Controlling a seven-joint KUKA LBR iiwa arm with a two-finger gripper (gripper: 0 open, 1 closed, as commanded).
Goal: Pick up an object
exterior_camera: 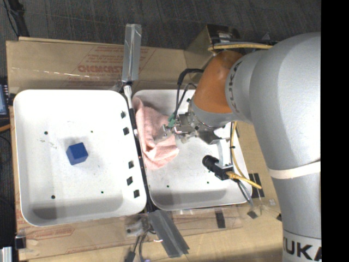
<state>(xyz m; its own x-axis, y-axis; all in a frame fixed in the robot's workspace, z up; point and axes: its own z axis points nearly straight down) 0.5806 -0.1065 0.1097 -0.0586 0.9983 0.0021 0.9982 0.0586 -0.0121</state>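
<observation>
One gripper (pixel 173 129) is down on the pink cloth (pixel 154 136) in the right bin (pixel 185 198), low so we can grab it. We cannot tell if it has the cloth. Far off, past the cloth, a blue block (pixel 77 153) sits in the left bin (pixel 32 162).

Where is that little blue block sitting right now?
The blue block lies in the left-hand white bin, a bit left of its middle, well apart from the pink cloth in the right-hand bin.
</observation>
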